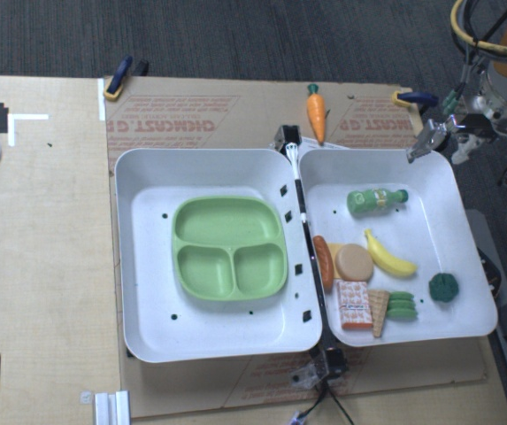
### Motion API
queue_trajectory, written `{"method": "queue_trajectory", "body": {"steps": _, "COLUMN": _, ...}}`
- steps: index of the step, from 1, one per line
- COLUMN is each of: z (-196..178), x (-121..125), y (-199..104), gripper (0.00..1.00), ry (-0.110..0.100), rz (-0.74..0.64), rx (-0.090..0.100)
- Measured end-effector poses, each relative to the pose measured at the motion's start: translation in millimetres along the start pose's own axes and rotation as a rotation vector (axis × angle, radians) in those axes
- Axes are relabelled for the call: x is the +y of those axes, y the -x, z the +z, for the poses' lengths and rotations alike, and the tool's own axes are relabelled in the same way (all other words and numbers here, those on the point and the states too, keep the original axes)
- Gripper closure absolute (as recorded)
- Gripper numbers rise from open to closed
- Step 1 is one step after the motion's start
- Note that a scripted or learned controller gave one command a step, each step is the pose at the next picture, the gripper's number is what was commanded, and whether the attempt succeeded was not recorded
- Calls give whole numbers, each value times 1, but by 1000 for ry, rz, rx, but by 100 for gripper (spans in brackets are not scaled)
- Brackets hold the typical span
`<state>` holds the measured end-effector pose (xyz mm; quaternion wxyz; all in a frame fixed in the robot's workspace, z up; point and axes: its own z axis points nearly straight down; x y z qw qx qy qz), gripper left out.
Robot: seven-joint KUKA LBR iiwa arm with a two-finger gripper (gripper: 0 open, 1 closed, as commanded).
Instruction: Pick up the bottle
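My gripper [439, 140] hangs empty, jaws apart, over the far right corner of the right bin [465, 237]. The bottle [375, 201] lies on its side in that bin's far part, cap to the right, banana [389, 257] just nearer. I judge I'm at the approach: next, come left and nearer, then down across the body.

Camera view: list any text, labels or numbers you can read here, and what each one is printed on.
Red print on the cardboard sheet under the bins: upside down from this camera, too blurred to read for certain.
More red print on the cardboard behind the right bin: unreadable.
Label on the green bottle: too small to read.
Red-and-white box: print too small to read.
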<state>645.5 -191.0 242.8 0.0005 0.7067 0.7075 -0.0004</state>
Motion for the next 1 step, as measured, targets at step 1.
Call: {"method": "queue_trajectory", "body": {"steps": 1, "z": -10, "x": 1, "y": 0, "gripper": 100, "ry": 2, "rz": -3, "rx": -2}}
